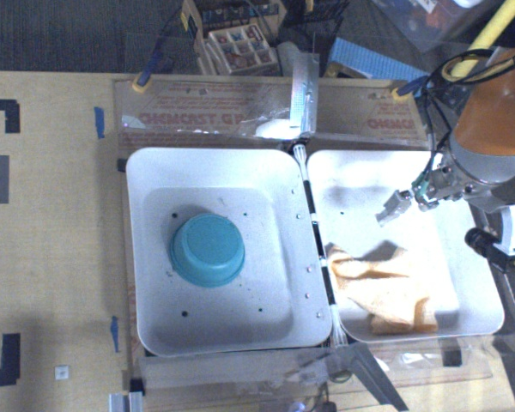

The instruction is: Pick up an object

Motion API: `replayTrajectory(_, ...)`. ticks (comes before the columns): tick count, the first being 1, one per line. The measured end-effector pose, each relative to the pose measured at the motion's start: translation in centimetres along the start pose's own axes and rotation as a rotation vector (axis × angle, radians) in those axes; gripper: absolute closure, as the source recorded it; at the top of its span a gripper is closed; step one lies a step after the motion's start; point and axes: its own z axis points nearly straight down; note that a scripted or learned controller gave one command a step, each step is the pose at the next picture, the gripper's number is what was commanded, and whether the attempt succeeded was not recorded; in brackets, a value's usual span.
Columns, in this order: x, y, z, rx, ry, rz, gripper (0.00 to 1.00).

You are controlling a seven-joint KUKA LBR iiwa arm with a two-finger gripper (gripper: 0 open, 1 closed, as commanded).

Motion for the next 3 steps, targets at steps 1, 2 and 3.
replayTrajectory(1, 1.5, -5.7, -2.4, 0.003, 0.003, -0.053, 0.0)
replayTrajectory(2, 1.3, -3.0, 9.0, -0.008, -0.004, -0.086, 0.0)
replayTrajectory(3, 1.1, -1.8, 9.0, -0.008, -0.004, 0.08, 0.0)
